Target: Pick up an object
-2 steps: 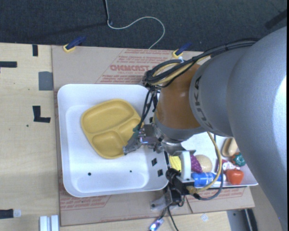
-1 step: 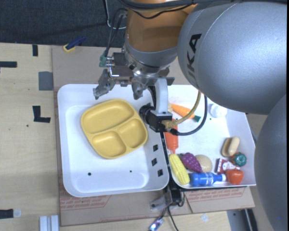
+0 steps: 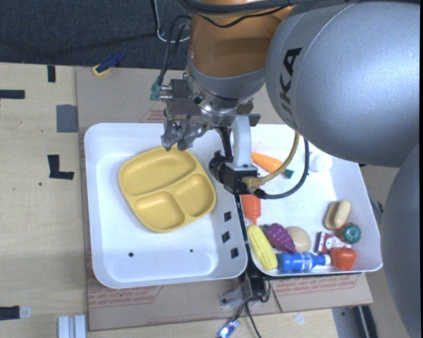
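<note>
Our pincer (image 3: 178,141) hangs at the twelve o'clock rim of the yellow divided plate (image 3: 168,189) in the left bin (image 3: 102,210); whether it is released or clenched we cannot tell, and we see nothing held in it. We judge it sits low there to try for the plate's edge, the only thing within its reach in that bin.

The other candidates lie in the right bin (image 3: 370,220), crowded toward five o'clock: a corn cob (image 3: 261,247), purple grapes (image 3: 280,236), a blue bottle (image 3: 301,262), a bread roll (image 3: 338,214) and a carrot (image 3: 268,163) up near one o'clock.

Both bins rest on brown cardboard over a pale wooden surface (image 3: 28,210) marked with black tape, with dark floor beyond at twelve o'clock.
</note>
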Controlling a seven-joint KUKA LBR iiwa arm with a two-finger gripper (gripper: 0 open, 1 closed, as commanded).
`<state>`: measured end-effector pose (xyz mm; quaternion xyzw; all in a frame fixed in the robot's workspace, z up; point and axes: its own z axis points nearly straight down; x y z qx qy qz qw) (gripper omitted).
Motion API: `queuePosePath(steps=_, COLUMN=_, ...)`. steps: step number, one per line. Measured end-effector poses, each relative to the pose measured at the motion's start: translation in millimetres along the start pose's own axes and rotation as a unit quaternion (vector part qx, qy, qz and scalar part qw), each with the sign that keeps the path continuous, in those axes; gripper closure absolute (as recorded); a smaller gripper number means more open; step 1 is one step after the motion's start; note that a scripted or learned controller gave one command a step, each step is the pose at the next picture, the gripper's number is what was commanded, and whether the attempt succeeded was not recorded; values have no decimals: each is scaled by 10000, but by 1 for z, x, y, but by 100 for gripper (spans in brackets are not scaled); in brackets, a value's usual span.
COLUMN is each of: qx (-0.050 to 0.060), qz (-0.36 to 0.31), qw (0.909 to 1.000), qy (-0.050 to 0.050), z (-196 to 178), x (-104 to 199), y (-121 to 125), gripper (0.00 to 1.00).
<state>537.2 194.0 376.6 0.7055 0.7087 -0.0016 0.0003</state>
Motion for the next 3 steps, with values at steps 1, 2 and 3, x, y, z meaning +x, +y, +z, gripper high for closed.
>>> queuePosePath(steps=1, qx=16, qz=29, qw=10000, qy=9, z=-2, x=-50, y=-57, gripper=100)
queuePosePath(steps=2, qx=53, qz=50, qw=10000, qy=-11, z=97, x=-100, y=-56, gripper=100)
queuePosePath(steps=3, qx=-91, qz=14, qw=10000, qy=30, z=-65, x=-112, y=-53, gripper=100)
